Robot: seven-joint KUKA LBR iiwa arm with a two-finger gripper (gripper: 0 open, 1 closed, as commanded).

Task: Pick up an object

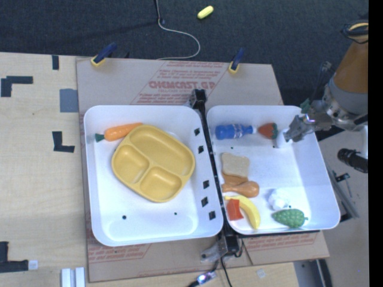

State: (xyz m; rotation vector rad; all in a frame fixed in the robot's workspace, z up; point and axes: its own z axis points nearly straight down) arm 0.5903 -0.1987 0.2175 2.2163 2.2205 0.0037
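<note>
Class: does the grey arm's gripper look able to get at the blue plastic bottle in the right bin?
Probably yes. The gripper hovers at the right bin's far right side, and the blue plastic bottle lies uncovered, with an orange-red toy between them.

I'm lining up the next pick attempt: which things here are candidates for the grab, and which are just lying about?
Belong to the job:
- end effector
- blue bottle
- strawberry
- bread slice
- drumstick
- banana
- green fruit
- carrot
- yellow tray

Lying about:
- yellow piece on the floor
- clamps
- cable
</note>
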